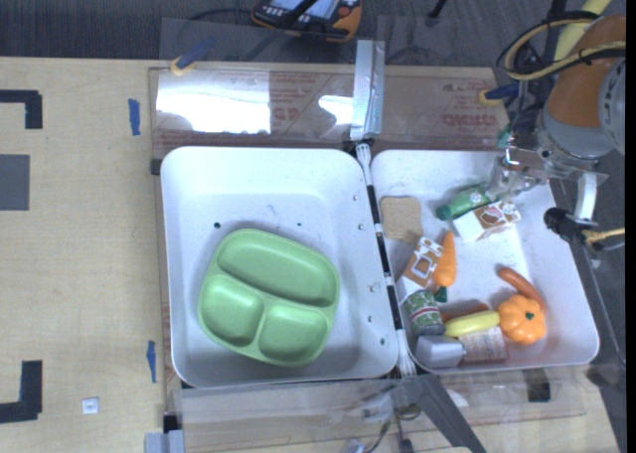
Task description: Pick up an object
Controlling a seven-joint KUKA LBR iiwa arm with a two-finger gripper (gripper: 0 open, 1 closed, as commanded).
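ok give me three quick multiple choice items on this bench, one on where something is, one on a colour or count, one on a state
1. Where does the green divided tray lie?
A. in the left bin
B. in the right bin
C. on the wooden bench outside the bins

2. How many compartments does that tray have?
A. two
B. three
C. five

3. How does the small orange pumpkin sit?
A. lifted above the bin
B. resting on the right bin's floor
C. inside the green tray

Answers:
1. A, the tray lies on the floor of the left bin, the only thing there.
2. B, one long compartment at the back and two smaller ones in front.
3. B, it rests low in the right bin beside a yellow item, apart from the gripper near the far rim.
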